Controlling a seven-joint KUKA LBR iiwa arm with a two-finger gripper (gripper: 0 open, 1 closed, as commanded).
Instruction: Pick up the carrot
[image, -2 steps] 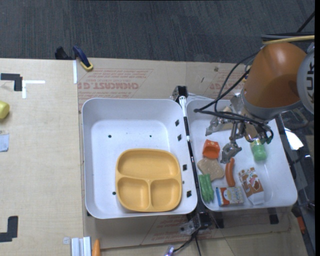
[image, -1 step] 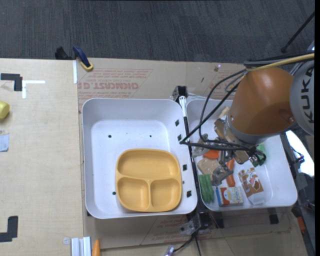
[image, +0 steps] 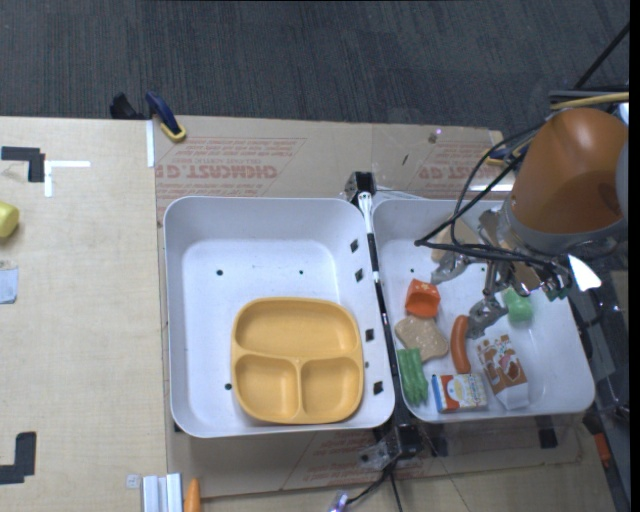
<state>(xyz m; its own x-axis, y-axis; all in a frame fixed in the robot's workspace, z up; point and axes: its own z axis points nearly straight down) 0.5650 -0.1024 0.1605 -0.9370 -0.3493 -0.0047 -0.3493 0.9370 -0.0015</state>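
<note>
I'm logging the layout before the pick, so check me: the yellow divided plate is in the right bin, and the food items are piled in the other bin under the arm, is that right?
Not quite. The camera view shows the yellow divided plate in the left bin, not the right one. The food items, including the carrot, lie in the right bin, under the arm, as you said.

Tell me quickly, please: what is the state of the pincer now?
Pincer: cannot be told; it hangs over the right bin, near the carrot, with nothing seen between its tips.
</note>
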